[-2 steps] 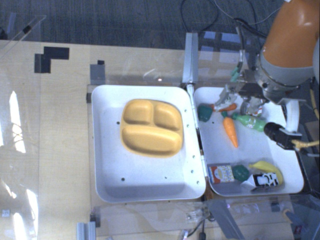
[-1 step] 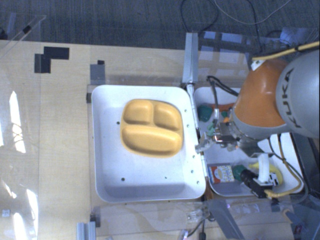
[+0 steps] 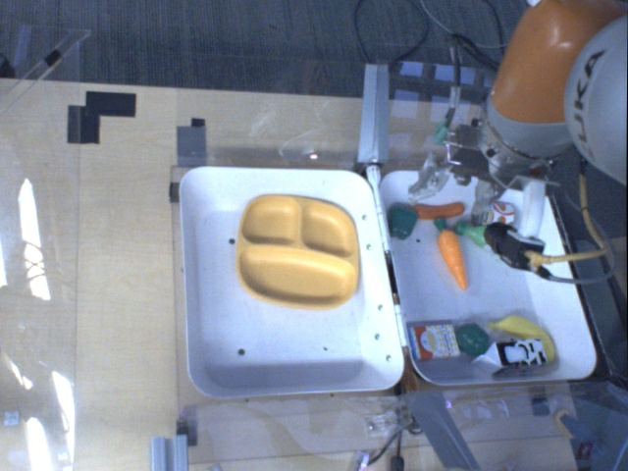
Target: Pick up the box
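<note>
The approach was underway: the gripper point(image 3: 461, 170), grip state impossible to tell, hung at the right bin's point(image 3: 574, 307) twelve o'clock, needing travel toward seven o'clock, where the box point(image 3: 434, 340) lay.

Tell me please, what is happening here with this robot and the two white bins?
A grey and orange robot arm reaches in from the right, and its gripper is over the far end of the right bin. That bin holds a carrot, a red sausage, a green item, a banana and a small box lying near the front edge. The left bin holds a yellow divided tray. The gripper is far from the box, which is not yet picked up.
</note>
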Tool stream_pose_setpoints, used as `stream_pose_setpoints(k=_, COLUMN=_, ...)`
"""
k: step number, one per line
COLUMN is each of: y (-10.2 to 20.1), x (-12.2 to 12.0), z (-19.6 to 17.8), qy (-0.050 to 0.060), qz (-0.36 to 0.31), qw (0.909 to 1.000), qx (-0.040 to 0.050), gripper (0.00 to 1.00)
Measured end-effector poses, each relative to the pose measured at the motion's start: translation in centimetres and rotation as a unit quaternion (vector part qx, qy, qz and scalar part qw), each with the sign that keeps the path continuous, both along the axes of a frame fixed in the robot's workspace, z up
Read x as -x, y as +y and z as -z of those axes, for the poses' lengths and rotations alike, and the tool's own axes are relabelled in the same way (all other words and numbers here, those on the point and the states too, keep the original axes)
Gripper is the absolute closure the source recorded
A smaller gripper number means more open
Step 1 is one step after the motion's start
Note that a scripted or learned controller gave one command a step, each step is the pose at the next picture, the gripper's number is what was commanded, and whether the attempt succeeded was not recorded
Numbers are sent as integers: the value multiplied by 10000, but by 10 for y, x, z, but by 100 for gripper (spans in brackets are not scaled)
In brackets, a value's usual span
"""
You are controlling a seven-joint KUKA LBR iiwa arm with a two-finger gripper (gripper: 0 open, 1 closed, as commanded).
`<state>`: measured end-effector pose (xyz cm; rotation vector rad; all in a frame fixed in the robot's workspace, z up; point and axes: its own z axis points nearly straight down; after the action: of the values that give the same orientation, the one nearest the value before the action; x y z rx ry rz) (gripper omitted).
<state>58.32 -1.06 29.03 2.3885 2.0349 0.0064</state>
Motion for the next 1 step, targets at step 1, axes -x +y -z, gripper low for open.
stream_pose_setpoints(k=1, y=60, x=87, z=58, qy=24, qz=54, qw=10000, qx=-5, gripper=0)
